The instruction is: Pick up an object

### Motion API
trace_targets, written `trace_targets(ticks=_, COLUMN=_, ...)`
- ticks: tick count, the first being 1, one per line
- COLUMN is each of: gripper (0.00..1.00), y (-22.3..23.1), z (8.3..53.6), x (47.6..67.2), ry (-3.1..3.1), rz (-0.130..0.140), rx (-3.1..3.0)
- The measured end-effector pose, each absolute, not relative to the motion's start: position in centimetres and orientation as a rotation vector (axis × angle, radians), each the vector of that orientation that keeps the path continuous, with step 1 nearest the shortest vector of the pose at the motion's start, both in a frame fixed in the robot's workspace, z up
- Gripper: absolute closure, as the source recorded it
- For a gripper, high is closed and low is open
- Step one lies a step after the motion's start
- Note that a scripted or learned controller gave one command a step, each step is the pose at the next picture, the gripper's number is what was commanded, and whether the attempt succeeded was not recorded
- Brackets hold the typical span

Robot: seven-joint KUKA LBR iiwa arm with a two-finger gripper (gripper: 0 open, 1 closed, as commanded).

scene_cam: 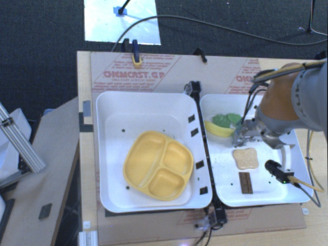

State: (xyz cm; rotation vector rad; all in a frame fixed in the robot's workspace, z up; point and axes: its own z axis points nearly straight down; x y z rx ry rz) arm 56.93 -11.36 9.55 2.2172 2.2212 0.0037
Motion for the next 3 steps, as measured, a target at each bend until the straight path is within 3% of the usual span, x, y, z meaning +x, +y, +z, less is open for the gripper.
trace_targets(ticks=2, gripper=1.0, y=-11.5, z=19.7, x=58.0, ry=2.224, rz=0.005, rx=2.213)
trace_targets(ticks=3, gripper=1.0, y=-11.5, z=21.5, x=58.2, ry=2.226, rz=0.004, rx=2.213)
